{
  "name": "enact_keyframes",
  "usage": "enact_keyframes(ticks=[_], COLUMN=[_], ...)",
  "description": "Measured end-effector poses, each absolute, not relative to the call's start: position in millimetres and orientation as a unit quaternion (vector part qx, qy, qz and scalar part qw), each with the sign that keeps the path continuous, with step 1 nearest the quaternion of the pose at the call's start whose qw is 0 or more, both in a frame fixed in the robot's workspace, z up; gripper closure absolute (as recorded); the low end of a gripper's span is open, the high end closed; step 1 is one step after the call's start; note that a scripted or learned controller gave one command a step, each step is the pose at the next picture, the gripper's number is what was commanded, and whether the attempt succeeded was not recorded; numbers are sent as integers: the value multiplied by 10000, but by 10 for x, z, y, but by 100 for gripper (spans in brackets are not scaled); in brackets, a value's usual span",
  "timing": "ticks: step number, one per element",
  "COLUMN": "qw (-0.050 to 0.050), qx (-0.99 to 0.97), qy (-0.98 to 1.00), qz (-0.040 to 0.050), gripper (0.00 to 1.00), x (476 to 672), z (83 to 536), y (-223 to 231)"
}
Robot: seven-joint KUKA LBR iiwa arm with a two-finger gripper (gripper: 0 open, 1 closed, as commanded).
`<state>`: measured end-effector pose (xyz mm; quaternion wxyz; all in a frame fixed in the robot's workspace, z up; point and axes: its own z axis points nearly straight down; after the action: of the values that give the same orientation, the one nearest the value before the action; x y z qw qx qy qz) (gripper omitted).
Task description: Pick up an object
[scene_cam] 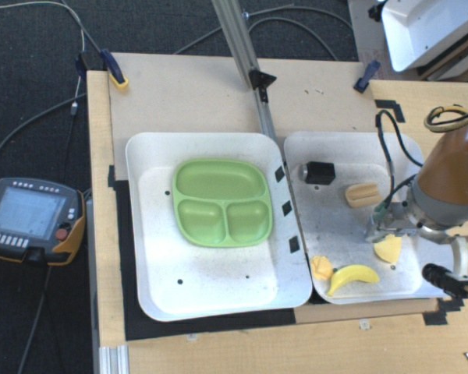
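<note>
The grey arm w/ its orange band comes in from the right and dips into the right white shallow bin (351, 142). Its jaws (382, 228) sit low over the bin floor, but their opening can't be made out from this angle, nor whether anything is between them.

Just below and beside the jaws lies a pale yellow wedge-shaped piece (388, 249), close enough that touching vs. apart can't be told. A tan rounded block (363, 195) lies up-left of the jaws, near but apart. A yellow plastic banana (353, 276) rests near the bin's front edge, below-left of the jaws, w/ a small orange-yellow chunk (321, 267) just beside its left end. A black boxy object (319, 173) sits at the bin's upper left, well apart from the jaws.

The left white shallow bin (152, 287) holds a green three-compartment plastic tray (221, 202) near its middle.

Open floor in the right bin is mostly mid-left, between the black object and the banana. The surface (187, 92) behind the bins is bare tan board.
</note>
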<state>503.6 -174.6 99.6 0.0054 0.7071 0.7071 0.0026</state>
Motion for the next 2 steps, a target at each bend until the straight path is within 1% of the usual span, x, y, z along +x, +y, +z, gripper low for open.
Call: enact_keyframes(ticks=[1,2], qw=[15,30], qx=[7069,7069], qy=[7073,7073], qz=[6,12], gripper=[100,100], x=[5036,5051], z=[1590,2159], y=[-1825,-1928])
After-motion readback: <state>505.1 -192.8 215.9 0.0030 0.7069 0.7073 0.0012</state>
